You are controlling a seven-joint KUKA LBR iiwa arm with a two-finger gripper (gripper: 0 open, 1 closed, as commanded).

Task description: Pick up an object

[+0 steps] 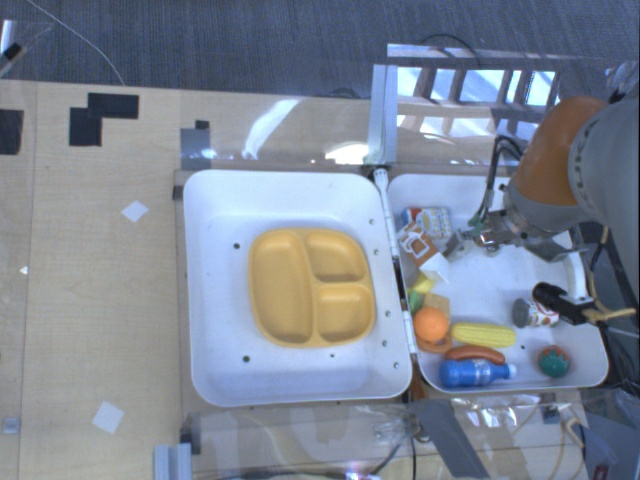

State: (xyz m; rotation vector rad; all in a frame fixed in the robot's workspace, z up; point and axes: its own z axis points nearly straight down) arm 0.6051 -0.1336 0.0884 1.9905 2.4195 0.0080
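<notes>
The two-finger gripper (478, 236) hangs low over the upper part of the right-hand shallow white bin (590, 366), at the end of the grey arm with its orange band (555, 153). Whether it is spread or closed cannot be told from this angle, and nothing is seen caught in it. Just beside its tip to the left lies a small printed carton with red and white markings (424, 226). Further down along the bin's left wall sit a yellow-green block (422, 290) and a round orange fruit (431, 325), with a yellow corn cob (484, 335), a reddish sausage (474, 354) and a blue plastic bottle (472, 372) beside them. A green ball (554, 362) rests near the right corner. The left-hand white bin (215, 268) holds a yellow compartment tray (310, 286). As a judgement, the pick is not yet made: approach appears done, grasp and lift remain.
</notes>
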